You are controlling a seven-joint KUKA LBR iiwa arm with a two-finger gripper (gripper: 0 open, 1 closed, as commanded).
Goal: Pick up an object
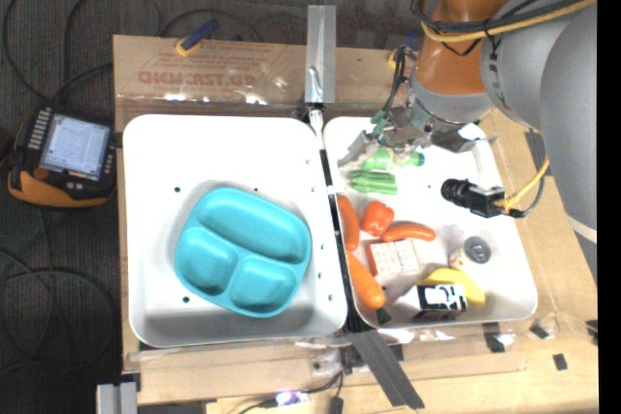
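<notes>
Right bin (514, 291): green object (373, 179) lengthwise left-right under jaws (380, 143).

My own wrist sits over the back of the right bin (505, 291), so part of the green thing (373, 179) is covered. My arm (563, 63) runs off the right edge. Can't read the small carton (395, 258).
</notes>
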